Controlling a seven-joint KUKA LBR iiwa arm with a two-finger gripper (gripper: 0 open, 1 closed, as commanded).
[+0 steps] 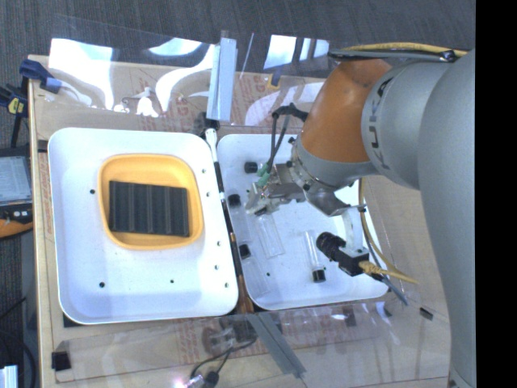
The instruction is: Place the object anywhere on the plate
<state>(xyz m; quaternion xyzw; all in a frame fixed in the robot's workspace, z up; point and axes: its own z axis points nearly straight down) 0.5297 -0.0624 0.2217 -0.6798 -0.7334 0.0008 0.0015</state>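
Sizing up the clear piece [271,238]

Low in the right bin [283,289], the hand [269,194] hovers; open or closed, I cannot tell. Beside it lies the clear piece, likely light, stiff, slick: grip its narrow sides.

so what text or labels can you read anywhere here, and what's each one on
Nothing reads cleanly.
Pale lettering on the grey arm segment: slanted, not legible.
Red print on the wooden bench board: too blurred.
The small screen at the left edge: too small to read.
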